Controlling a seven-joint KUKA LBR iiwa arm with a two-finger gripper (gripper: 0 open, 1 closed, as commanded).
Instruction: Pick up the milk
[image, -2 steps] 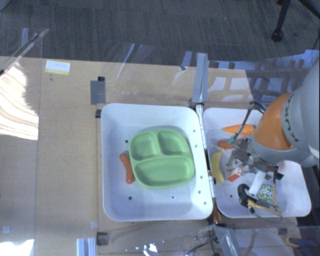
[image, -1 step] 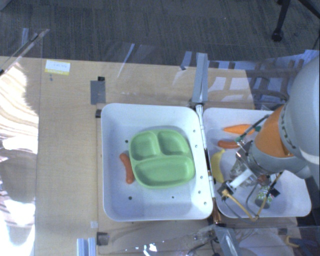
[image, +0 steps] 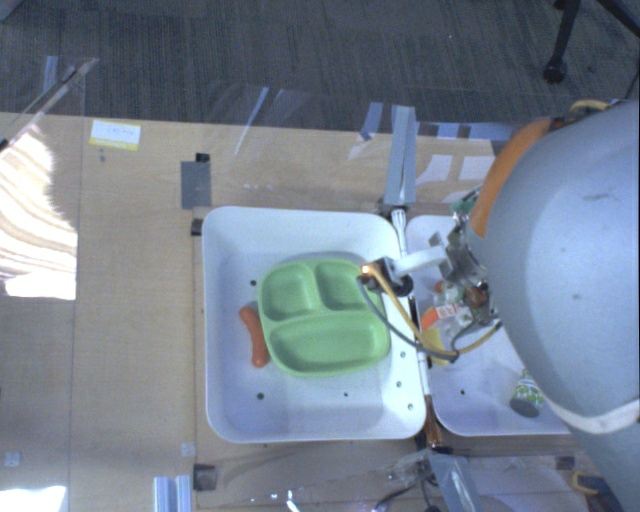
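My gripper (image: 462, 296) hangs over the left part of the right bin (image: 470, 415), just past the divider between the bins. Most of the wrist is hidden by the big grey arm (image: 570, 260) with its orange band. Right under the gripper lies a small white and orange item (image: 443, 316), possibly the milk carton; it is partly covered, so I cannot tell whether the gripper touches it. A black and yellow cable (image: 395, 305) loops from the gripper over the left bin's edge.
In the left bin (image: 230, 400) a green divided plate (image: 322, 318) lies with an orange sausage-shaped item (image: 254, 336) beside its left rim. A small greenish object (image: 527, 397) sits in the right bin near the arm. Wooden bench surrounds both bins.
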